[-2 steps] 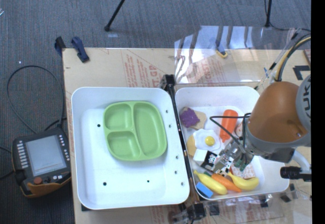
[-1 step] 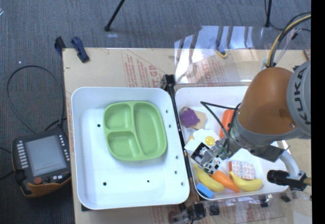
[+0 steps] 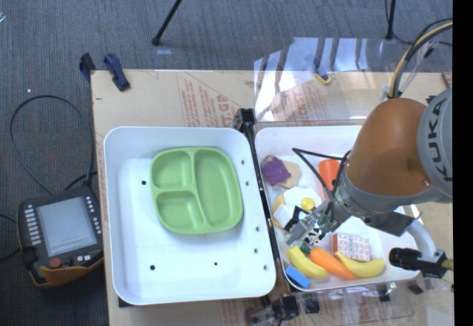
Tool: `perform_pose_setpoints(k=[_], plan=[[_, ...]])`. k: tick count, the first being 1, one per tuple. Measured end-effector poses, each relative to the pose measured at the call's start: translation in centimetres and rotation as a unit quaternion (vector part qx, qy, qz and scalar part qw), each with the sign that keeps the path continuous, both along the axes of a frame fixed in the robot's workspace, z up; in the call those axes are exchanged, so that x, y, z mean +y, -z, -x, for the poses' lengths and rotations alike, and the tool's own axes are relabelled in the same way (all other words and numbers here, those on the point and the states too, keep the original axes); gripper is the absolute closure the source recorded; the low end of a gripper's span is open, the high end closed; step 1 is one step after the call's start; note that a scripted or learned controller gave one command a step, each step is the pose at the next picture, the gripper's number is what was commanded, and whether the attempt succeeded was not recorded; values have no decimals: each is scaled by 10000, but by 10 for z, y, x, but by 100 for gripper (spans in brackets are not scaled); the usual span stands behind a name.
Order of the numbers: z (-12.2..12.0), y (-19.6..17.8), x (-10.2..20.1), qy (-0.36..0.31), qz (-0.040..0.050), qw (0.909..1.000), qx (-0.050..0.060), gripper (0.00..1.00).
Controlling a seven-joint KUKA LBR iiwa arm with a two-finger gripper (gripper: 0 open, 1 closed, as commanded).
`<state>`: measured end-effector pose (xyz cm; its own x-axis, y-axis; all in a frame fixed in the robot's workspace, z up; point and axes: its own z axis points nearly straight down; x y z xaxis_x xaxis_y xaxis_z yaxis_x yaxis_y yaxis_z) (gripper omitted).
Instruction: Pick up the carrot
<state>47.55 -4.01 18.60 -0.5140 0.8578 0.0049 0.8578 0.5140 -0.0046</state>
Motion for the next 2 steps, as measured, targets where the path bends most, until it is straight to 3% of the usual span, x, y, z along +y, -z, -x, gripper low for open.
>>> perform_pose_setpoints(k=[1, 2], plan=[[3, 59, -56, -132, 4, 9999, 36, 0], [-1, 98, -58, -1807, -14, 9835, -21, 0]])
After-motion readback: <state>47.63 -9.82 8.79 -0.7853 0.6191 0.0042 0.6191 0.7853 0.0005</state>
